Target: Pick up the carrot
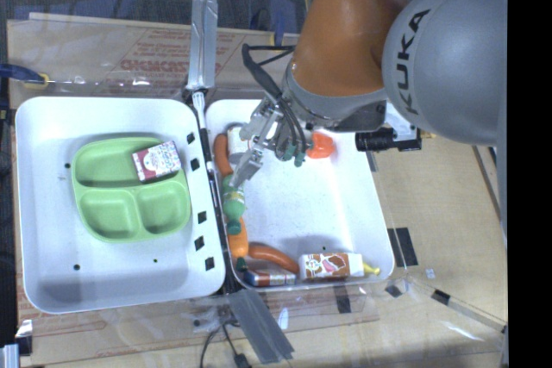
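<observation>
Two bins side by side, divided plate (129, 194) in left bin (43, 271) with small carton (156, 160) on its far part, carrot (235, 230) along right bin's (362, 211) left wall, bottle (332, 265) at its near wall.

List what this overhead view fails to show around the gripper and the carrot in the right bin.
- Gripper: too blurred in the camera view to read its finger state.
- Carrot: its upper green end sits right at the gripper tip; contact cannot be judged.
- Orange item: mostly hidden behind the arm's wrist.
- Right bin: its far part is covered by the arm.
- Small carton on the green tray: print too small to read.
</observation>
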Available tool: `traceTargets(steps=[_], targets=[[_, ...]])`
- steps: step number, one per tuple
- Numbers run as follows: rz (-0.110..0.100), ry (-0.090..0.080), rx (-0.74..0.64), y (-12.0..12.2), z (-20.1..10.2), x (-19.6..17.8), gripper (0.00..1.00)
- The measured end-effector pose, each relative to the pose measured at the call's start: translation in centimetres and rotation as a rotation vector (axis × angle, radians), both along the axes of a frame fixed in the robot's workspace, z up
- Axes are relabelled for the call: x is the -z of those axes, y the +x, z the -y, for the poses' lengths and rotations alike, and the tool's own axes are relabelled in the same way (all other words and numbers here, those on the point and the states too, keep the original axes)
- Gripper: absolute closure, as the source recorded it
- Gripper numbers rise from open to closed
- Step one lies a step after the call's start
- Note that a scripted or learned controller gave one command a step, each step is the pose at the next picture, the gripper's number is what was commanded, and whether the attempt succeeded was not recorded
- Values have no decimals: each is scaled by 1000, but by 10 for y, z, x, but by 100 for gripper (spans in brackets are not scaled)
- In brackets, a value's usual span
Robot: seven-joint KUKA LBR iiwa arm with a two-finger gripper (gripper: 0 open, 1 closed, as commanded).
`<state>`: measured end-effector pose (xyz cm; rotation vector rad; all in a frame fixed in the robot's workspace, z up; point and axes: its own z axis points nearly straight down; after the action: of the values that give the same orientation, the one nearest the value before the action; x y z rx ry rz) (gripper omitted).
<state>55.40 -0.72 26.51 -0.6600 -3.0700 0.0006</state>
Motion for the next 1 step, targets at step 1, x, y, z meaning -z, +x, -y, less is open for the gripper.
traceTargets(steps=[1], targets=[[1,0,-134,-48,-4,4,0]])
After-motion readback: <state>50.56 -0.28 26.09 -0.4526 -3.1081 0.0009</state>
